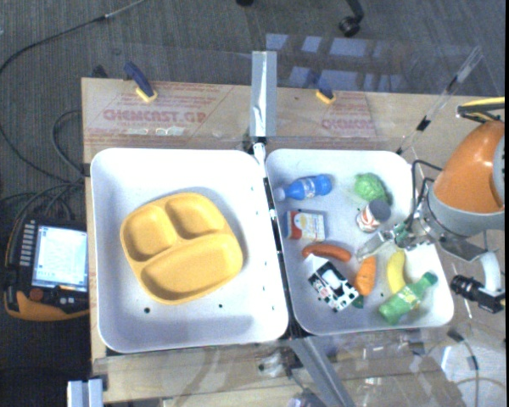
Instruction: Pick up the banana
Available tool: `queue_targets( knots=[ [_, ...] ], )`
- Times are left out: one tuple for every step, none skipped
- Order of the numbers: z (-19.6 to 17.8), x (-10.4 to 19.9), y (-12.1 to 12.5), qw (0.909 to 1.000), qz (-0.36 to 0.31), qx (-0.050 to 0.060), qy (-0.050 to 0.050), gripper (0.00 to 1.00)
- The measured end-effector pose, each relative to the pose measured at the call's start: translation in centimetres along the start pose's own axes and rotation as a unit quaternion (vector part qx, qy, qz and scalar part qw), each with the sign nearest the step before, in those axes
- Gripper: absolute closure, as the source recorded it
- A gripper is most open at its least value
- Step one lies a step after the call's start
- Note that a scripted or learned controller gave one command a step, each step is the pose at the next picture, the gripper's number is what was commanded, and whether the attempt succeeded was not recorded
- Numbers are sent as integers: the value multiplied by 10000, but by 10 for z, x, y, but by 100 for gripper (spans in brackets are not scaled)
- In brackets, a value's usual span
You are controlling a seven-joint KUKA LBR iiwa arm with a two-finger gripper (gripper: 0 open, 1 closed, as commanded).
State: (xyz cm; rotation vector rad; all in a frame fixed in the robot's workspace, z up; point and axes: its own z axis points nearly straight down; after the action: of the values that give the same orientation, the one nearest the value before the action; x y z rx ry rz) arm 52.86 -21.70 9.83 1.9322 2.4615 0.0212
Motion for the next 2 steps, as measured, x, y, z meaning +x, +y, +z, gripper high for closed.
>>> queue_targets(
  knots=[
    [5,4,-8,9990,445,-63,-2,0],
    [6,24,-30,9960,885,-34,-60,0]
  ],
)
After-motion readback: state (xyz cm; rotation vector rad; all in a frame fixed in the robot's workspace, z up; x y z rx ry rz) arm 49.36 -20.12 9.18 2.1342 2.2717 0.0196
